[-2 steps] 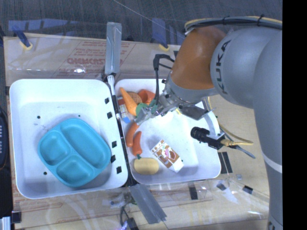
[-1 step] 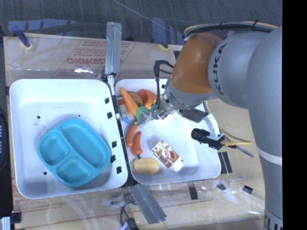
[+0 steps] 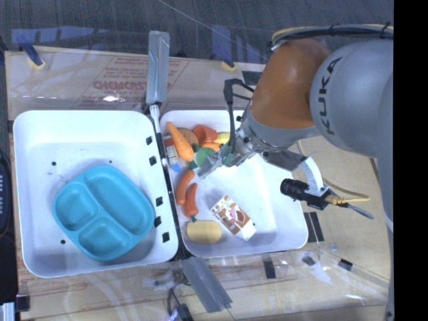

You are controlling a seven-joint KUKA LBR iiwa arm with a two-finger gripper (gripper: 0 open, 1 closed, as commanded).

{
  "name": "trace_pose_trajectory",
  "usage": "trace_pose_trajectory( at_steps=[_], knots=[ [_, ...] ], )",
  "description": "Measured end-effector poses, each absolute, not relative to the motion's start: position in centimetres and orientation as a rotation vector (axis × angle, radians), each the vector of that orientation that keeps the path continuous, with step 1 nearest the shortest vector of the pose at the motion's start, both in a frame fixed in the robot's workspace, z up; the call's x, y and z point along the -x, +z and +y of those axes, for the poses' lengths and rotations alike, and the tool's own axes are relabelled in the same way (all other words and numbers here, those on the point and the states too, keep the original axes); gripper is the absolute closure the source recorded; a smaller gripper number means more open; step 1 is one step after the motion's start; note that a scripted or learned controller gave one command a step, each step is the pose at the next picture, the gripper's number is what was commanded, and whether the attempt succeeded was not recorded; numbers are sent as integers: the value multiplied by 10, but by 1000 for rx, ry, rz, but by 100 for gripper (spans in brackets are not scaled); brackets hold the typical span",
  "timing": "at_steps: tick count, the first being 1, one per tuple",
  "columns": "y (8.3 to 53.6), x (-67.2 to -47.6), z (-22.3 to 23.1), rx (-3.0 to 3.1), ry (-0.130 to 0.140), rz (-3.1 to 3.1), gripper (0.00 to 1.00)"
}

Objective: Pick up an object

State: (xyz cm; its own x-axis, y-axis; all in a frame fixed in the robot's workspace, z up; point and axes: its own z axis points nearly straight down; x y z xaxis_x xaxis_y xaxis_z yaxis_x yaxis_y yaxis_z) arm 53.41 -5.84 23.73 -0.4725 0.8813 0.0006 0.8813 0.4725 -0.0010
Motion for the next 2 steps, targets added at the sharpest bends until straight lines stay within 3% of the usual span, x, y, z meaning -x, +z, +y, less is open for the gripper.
trace_pose_trajectory(
  at_steps=[1,2],
  knots=[
    [278,-478,-98,1082,2,-2947,100],
    [290,-479,-63,933,1,-3000,100]
  ],
)
